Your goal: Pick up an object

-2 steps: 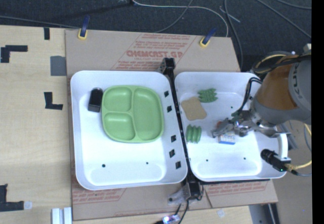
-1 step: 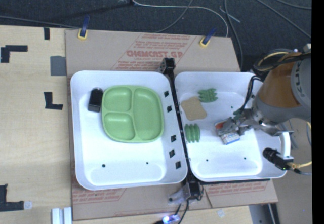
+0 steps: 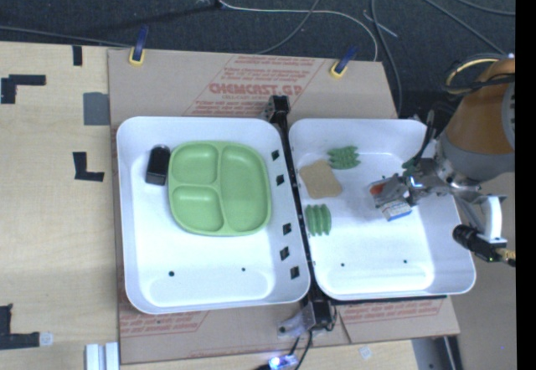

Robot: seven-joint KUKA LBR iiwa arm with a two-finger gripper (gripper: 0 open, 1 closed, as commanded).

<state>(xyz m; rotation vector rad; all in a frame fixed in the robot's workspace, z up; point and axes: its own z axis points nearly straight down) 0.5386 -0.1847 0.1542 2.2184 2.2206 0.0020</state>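
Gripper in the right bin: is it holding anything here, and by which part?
Cannot be told. The gripper sits right at a small red, white and blue object in the right white bin, but any hold is too blurred to judge.

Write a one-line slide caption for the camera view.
Gripper low in right bin; green divided plate in left bin.

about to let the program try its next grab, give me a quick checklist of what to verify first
1. Pincer is over the right white bin: ok.
2. Small red, white and blue packet lies right by the pincer: ok.
3. Packet actually between the fingers: cannot tell.
4. Tan flat square piece and the two green ridged pieces lie apart from the pincer: ok.
5. Green divided plate and small black block sit in the left white bin, out of the way: ok.
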